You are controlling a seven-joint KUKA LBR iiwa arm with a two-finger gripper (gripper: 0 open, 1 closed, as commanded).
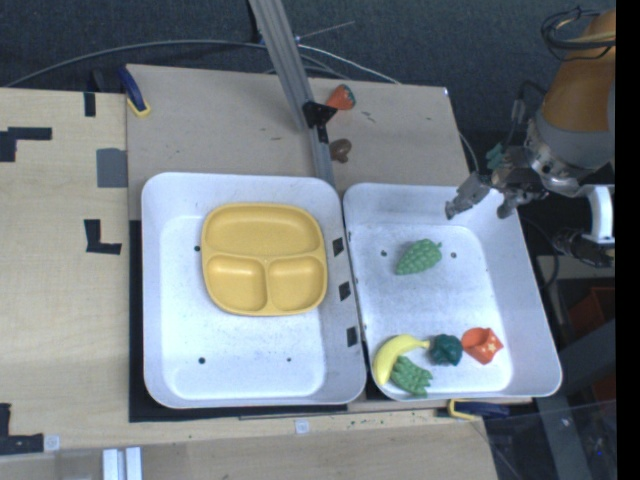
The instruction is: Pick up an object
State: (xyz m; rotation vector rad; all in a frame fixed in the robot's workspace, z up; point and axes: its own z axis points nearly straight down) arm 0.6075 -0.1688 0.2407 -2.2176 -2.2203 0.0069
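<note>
Green grapes (417, 257) below-left of open gripper (486, 200)

My arm (578, 98) comes in from the right side, up high. My gripper (485, 200) points down and to the left. Its two fingers (462, 202) are spread apart, holding nothing.

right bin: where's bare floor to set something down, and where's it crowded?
Right bin: bare floor between the green grapes and the near-edge cluster, and along the right wall. Crowded at the near edge: banana, green leafy toy, dark green piece and red pepper. The gripper hangs over the far rim.
</note>
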